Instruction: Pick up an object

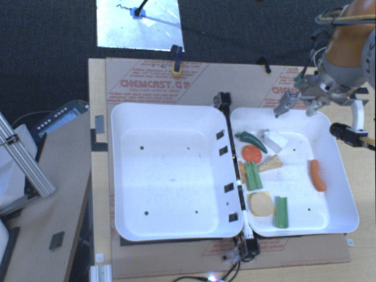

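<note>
The right bin (341, 207) holds several toy foods: a dark green pepper (251, 139), a white block (274, 140), a red tomato (252, 154), a tan wedge (271, 164), a green stick (253, 175), a pale yellow round piece (262, 204), a green block (281, 211) and an orange sausage (317, 175). My gripper (296, 106) hangs over the far rim of this bin, above and to the right of the white block. Its fingers are spread open with nothing between them.
The left bin (126, 216) lies beside the right one, with a black clip strip (230, 169) along the shared wall. A yellow and blue clamp (176, 60) stands on the cardboard behind the bins. A black fitting (346, 133) juts out near the right bin's far right rim.
</note>
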